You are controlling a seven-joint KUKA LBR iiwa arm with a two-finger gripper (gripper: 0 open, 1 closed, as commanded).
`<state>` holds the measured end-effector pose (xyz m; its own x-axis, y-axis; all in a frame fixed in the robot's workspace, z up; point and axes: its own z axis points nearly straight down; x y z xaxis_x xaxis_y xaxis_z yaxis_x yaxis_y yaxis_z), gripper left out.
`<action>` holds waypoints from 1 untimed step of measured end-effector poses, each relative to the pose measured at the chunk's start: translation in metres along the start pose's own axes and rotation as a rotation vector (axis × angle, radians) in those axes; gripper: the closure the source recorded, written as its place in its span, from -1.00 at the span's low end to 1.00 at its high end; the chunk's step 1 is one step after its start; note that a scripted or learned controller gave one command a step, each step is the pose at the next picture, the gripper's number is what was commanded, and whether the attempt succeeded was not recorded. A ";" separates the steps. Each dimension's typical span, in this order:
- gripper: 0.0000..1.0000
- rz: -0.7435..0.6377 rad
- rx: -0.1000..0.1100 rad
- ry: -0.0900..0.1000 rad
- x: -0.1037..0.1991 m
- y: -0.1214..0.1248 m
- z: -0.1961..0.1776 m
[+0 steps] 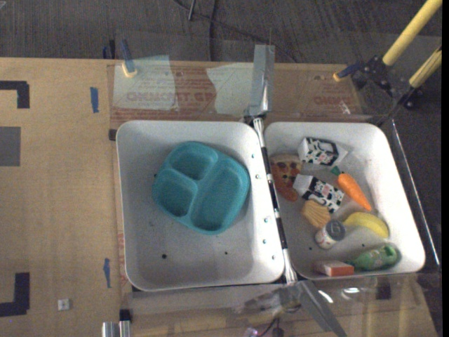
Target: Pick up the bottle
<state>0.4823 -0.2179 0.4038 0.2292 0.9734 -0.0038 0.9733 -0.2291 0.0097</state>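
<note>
The right bin [400, 188] holds a heap of toy food. At its front right corner a green bottle [377, 258] lies on its side, its neck pointing right. Just up and to the left of it is a small pale jar with a grey lid [328, 234], and a yellow banana [367, 224] lies between the two. Nothing covers the green bottle, which touches the bin's front wall.
The left bin [140, 251] holds a teal divided plate [202, 186]. Also in the right bin are two cow-patterned cartons [320, 151] [319, 190], a pizza slice [285, 175], a carrot [353, 191], a yellow wedge [316, 213] and a red-and-white block [334, 267]. Yellow poles [414, 27] stand at the back right.
</note>
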 end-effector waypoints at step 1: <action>-1.00 0.000 0.000 0.000 0.000 0.000 0.000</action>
<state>0.4823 -0.2178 0.4038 0.2292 0.9734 -0.0037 0.9733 -0.2292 0.0096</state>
